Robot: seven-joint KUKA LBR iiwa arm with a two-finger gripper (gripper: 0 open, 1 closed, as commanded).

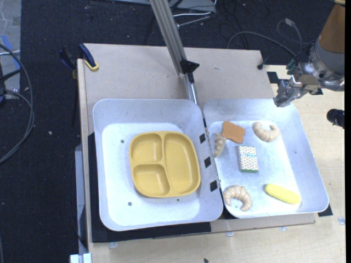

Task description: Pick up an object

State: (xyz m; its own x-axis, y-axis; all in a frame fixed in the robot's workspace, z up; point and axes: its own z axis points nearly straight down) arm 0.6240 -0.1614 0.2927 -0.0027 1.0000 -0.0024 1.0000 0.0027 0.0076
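Note:
The right bin point(307, 163) holds an orange-brown toast slice point(234, 131), two pale croissant-like pieces point(265, 131) point(238, 196), a small green-and-white box point(248, 159), a yellow banana-shaped piece point(282, 193) and a small beige piece point(219, 145) at the bin's left edge. My gripper point(285, 96) hangs above the bench just past the right bin's far right corner, with nothing seen between its fingers. How the fingers stand is too small to make out.
The left bin point(109, 147) bears a yellow three-compartment plate point(164, 164). A slanted metal pole point(170, 29) rises from between the bins toward the top of the view. Cables lie on the dark floor behind the bench.

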